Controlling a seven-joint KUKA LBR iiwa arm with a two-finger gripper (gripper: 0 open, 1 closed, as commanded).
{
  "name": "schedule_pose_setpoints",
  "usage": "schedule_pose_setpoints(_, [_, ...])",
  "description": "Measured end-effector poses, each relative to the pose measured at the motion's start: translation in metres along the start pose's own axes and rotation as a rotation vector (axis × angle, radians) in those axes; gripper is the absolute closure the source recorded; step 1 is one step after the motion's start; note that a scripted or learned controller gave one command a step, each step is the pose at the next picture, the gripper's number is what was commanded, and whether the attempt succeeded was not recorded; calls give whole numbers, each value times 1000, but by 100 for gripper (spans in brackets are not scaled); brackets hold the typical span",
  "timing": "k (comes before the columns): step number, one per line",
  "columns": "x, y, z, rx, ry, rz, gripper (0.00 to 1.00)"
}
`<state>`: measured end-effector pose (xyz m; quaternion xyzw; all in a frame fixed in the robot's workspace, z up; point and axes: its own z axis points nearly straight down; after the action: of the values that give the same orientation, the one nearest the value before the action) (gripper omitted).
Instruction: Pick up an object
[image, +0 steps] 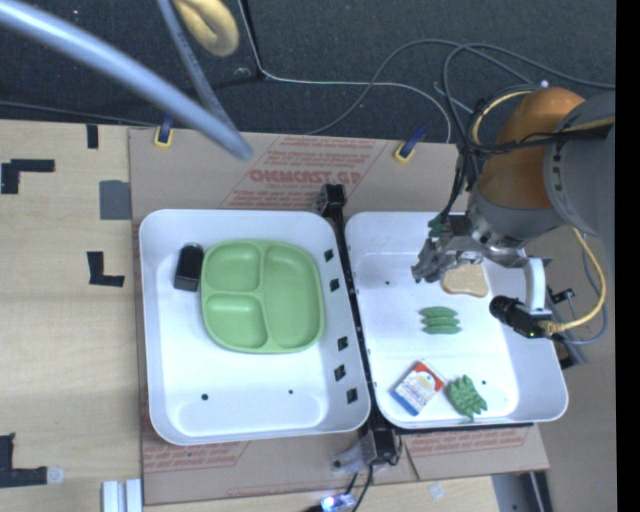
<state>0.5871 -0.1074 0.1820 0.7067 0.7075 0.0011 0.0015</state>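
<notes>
Camera view puts the gripper (440, 258) low over the right bin (500, 400), near its far edge. You cannot tell how its fingers stand; they blur into dark metal. Touching it on the right-edge side lies a tan bread-like piece (467, 282), partly covered by the wrist. Just nearer you, a green pea pod (440, 320) lies with its long axis across the bin. A small packet (417, 387) and a leafy green piece (466, 396) sit by the near edge.
</notes>
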Motion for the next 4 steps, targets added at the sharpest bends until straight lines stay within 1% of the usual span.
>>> schedule_pose_setpoints(1, [-8, -5, -57, 0, 0, 1, 100])
schedule_pose_setpoints(2, [-8, -4, -82, 2, 0, 0, 100])
schedule_pose_setpoints(3, [46, 0, -65, 5, 1, -4, 100])
schedule_pose_setpoints(4, [104, 11, -64, 5, 1, -5, 100])
